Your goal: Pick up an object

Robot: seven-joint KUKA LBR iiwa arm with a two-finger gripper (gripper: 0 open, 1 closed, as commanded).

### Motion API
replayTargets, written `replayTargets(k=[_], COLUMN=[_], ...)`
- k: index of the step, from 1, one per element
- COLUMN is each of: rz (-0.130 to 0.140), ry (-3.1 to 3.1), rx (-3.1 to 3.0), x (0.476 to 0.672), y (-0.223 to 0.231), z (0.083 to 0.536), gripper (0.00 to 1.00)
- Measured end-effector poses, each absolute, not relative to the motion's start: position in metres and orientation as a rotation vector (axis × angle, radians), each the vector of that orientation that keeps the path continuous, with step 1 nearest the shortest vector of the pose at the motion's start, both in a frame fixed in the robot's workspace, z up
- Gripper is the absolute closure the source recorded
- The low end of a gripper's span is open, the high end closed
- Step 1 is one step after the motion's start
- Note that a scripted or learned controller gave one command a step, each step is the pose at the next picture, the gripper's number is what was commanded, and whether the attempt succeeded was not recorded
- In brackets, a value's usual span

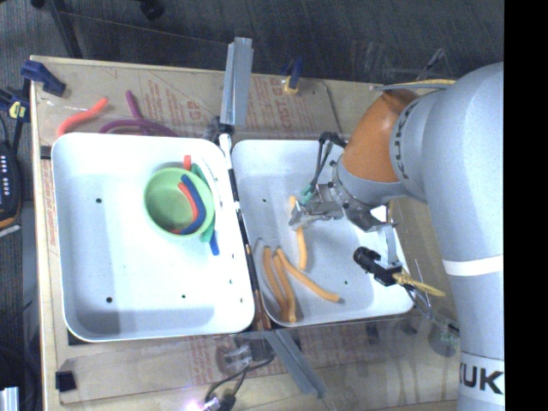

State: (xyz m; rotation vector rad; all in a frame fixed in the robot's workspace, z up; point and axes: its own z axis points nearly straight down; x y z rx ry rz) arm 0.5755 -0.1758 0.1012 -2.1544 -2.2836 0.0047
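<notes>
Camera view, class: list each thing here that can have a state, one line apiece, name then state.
Green bowl: upright in the left bin, red and blue strips inside.
Orange strips: lying loose on the right bin's floor.
Hand: low over the right bin, at one orange strip's upper end; grip unclear.
Arm: reaching in over the right bin.

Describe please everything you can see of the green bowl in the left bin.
The round light-green bowl, plastic by its look, stands upright and open in the upper middle of the left shallow white bin, nearer that bin's right wall. A second green rim shows at its lower right edge, so it may be two bowls nested. Inside lie curved sticks: a red one and a blue one. A short blue piece pokes out under the lower right rim. The end effector is not near it.
</notes>
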Motion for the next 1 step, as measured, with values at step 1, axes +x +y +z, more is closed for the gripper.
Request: replayTargets(k=[1], rz=[0.002], ry=[-2.507], rx=[-1.891], x=[0.5852], y=[-0.1605], z=[0.1919], gripper=[1.0])
